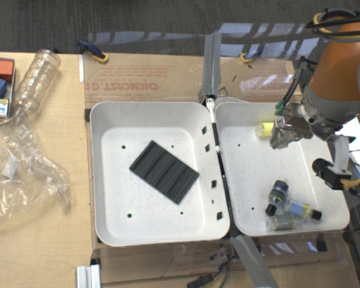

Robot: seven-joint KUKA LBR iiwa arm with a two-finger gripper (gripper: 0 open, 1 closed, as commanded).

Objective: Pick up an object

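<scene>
My gripper [280, 138] hangs over the back of the right bin [252, 218], under the orange-banded wrist. A small yellow object [264, 129] lies just left of the fingertips, touching or nearly touching them. Several small bottles and markers [286, 205] lie clustered in the right bin's front corner, apart from the gripper. A dark grey ribbed slab [164, 171] lies at a slant in the middle of the left bin [108, 161].
A clear plastic bottle [33, 83], crumpled plastic wrap [21, 167] and a box with blue and orange blocks [0, 77] lie on the bench to the left of the bins. A metal divider [211, 71] runs between the bins at the back.
</scene>
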